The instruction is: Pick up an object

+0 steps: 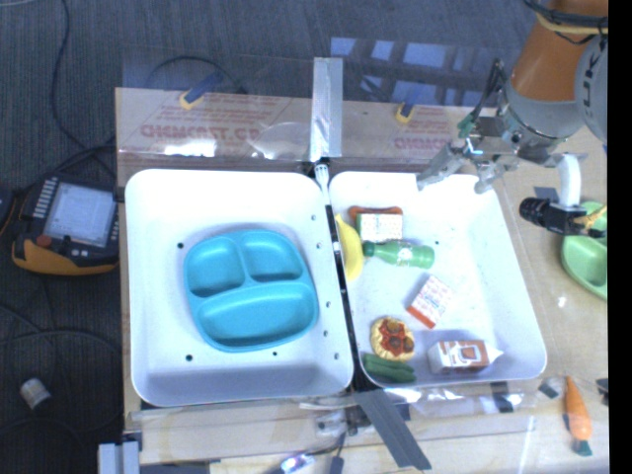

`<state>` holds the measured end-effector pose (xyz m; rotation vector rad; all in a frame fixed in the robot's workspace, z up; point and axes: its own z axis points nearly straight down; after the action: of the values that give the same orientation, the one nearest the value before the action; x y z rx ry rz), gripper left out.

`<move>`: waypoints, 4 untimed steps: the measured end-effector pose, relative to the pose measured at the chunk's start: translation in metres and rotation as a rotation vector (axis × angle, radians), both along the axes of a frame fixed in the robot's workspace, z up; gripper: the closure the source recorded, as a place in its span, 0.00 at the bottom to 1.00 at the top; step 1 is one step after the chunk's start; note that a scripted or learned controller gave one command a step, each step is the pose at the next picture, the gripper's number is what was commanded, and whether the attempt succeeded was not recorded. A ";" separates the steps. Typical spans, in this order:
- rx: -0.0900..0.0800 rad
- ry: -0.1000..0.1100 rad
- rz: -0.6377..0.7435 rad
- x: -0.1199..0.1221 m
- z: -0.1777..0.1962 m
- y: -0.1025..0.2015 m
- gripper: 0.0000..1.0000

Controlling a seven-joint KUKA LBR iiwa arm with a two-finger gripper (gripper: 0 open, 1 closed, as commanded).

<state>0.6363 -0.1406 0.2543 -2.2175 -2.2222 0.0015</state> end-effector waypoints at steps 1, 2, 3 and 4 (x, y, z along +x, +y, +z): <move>0.000 0.003 -0.023 -0.095 -0.073 0.026 0.00; -0.004 -0.021 -0.138 -0.091 -0.153 0.002 0.00; -0.011 -0.032 -0.133 -0.117 -0.159 0.010 0.00; -0.004 -0.011 0.027 -0.058 -0.166 0.030 0.00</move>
<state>0.5786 -0.1107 0.0888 -2.1948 -2.2595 -0.0072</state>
